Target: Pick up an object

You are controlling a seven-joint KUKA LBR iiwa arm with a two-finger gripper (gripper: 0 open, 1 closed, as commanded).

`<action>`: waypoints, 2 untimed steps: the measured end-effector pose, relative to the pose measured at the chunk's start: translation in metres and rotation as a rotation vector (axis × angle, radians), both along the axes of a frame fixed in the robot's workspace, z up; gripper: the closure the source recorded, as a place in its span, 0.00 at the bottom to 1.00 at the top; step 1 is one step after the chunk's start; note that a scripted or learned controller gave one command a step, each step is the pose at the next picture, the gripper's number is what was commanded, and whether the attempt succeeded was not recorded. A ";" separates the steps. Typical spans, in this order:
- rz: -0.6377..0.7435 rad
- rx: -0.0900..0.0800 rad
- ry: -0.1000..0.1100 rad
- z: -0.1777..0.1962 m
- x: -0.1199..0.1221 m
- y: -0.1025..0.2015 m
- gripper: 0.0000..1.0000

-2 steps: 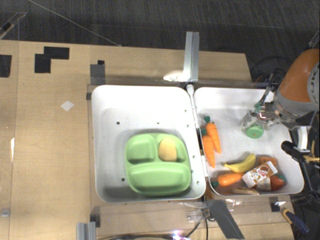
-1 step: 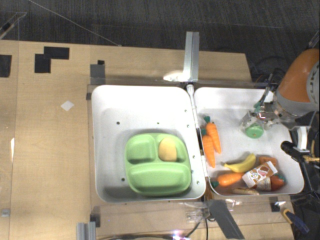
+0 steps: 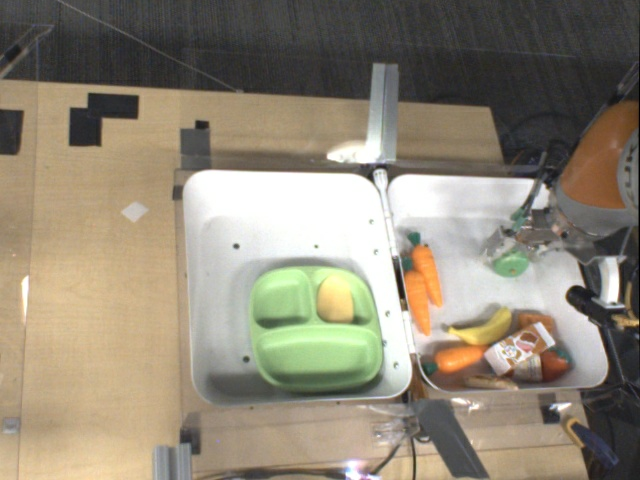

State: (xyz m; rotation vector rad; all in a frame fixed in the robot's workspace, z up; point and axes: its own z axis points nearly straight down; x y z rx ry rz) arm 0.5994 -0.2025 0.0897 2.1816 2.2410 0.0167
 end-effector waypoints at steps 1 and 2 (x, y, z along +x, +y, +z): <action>0.014 0.000 0.000 0.000 0.001 -0.001 0.00; 0.016 0.001 0.000 0.000 0.000 -0.001 0.00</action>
